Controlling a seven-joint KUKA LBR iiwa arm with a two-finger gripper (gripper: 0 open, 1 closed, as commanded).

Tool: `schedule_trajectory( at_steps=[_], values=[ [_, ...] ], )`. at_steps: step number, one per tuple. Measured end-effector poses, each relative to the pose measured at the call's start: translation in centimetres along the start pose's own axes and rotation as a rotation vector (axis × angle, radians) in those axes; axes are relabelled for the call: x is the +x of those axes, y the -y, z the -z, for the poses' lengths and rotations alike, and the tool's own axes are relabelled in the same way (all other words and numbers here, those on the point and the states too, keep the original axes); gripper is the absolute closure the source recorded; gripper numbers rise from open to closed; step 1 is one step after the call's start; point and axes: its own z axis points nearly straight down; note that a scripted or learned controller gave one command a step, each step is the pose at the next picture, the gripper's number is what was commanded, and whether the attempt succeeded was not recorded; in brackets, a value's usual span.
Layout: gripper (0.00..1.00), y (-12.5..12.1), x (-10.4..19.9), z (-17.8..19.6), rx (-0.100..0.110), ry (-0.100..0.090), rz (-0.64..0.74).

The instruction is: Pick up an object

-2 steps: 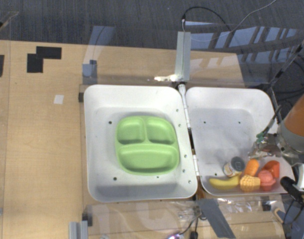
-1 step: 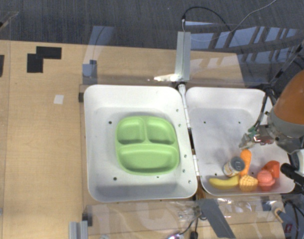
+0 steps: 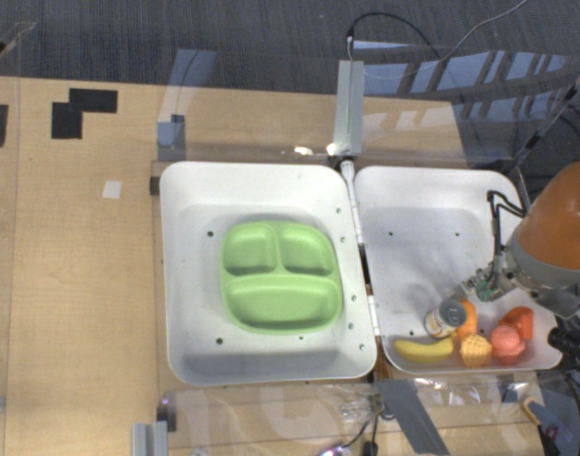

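We see the toy food crowded in the right bin's (image 3: 413,207) near corner: a banana (image 3: 423,350), a corn piece (image 3: 476,351), a red fruit (image 3: 507,342). The gripper (image 3: 458,310) sits low among them; we cannot tell its state. Crowding could spoil the grasp. The left bin (image 3: 190,255) holds 1 green tray (image 3: 280,275); beyond lie wooden bench (image 3: 71,255) and dark floor (image 3: 223,27).

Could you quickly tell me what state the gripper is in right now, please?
Gripper: low in the right bin over the toy food pile; its state cannot be told.
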Motion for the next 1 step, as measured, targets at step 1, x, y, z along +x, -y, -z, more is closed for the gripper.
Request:
schedule_trajectory(
  at_steps=[1],
  values=[
    [1.00, -5.75, -0.16, 19.16, 0.034, -0.020, -0.232]
  ],
)
